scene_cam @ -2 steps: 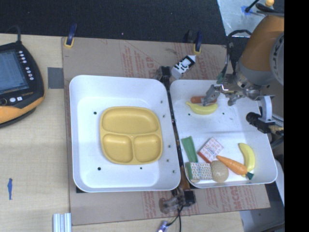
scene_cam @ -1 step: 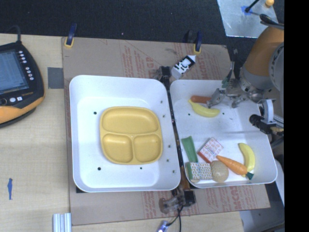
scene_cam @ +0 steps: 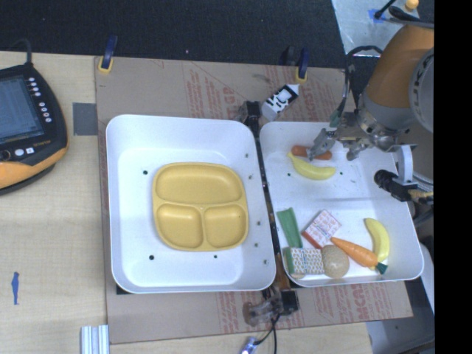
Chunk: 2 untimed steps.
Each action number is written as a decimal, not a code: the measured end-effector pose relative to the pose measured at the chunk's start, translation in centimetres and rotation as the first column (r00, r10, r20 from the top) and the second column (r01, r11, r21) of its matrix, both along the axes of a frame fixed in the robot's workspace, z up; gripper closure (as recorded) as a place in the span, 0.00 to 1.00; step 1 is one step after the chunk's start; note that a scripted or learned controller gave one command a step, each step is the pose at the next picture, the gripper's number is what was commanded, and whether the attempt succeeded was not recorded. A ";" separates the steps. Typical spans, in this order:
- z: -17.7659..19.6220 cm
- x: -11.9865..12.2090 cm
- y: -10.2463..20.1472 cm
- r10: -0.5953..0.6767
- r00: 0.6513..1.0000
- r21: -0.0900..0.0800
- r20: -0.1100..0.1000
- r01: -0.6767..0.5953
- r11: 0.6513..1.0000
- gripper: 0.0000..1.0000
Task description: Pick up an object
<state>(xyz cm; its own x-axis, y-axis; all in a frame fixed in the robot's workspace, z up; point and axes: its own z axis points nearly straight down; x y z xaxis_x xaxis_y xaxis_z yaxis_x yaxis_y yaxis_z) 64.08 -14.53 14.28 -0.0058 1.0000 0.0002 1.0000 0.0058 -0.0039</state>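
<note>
My gripper (scene_cam: 337, 149) hangs over the back of the right bin (scene_cam: 413, 220), its fingers spread open and nothing between them. Just left of and below it lies a yellow banana (scene_cam: 312, 170), with a small red-orange piece (scene_cam: 299, 151) beside the left fingertip (scene_cam: 321, 148). Toward the bin's front are a second banana (scene_cam: 378, 237), a carrot (scene_cam: 355, 251), a beige round item (scene_cam: 335, 262), a white patterned box (scene_cam: 304, 260), a red-and-white packet (scene_cam: 321, 228) and a green strip (scene_cam: 289, 227).
The left bin (scene_cam: 125, 198) holds a yellow divided plate (scene_cam: 200, 203). A control pendant (scene_cam: 22, 124) lies at the bench's far left. A black-and-white item (scene_cam: 280, 100) sits behind the bins, near blue clamps (scene_cam: 108, 53).
</note>
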 end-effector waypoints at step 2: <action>-5.2 1.5 -2.6 0.001 1.000 -0.002 0.000 -0.001 1.000 0.00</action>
